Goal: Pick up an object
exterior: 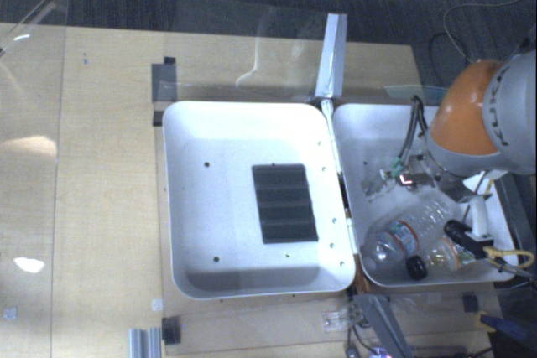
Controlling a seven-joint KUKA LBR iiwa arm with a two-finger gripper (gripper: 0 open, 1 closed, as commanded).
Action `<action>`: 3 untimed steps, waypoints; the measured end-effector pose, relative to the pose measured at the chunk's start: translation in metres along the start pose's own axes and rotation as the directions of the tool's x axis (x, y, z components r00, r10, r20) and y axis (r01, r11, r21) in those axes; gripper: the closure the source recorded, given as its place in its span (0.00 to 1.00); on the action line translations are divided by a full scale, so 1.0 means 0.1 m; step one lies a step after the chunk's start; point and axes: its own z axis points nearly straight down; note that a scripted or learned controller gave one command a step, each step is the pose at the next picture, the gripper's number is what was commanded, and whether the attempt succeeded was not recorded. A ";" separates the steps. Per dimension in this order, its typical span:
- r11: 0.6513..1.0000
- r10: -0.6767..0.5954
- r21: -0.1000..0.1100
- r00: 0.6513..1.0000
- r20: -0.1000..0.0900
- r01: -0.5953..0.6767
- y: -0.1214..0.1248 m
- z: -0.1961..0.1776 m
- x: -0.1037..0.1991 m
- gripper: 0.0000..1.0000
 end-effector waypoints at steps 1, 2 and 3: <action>0.991 -0.131 -0.006 0.991 0.002 0.131 0.60 0.12 0.07 0.00; 0.963 -0.269 0.000 0.963 0.000 0.269 0.23 -0.64 0.22 0.00; 0.963 -0.269 0.000 0.963 -0.001 0.269 0.23 -0.64 0.22 0.00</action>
